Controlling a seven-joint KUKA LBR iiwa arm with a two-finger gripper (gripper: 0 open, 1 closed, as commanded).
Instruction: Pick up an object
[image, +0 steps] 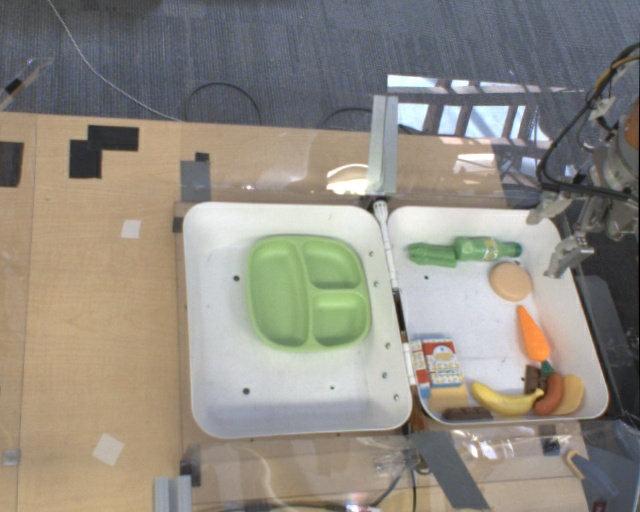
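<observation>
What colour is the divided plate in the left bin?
Light green; the plate shows plainly in the camera view.

Bright even light, glare patch on clear panel (350, 180), sharp focus

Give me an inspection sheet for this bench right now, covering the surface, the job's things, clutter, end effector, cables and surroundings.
Surface: wooden bench bearing a left white bin and a right white bin side by side.
Job's things: right bin holds a green bottle, tan round piece, carrot, banana, small printed box, and a brown and orange cluster in the near right corner.
Clutter: green divided plate in the left bin.
End effector: at the right bin's far right corner, above the rim; holds nothing visible; finger state unclear.
Cables: thin white cable and dark loops on the floor.
Surroundings: grey carpet.
</observation>
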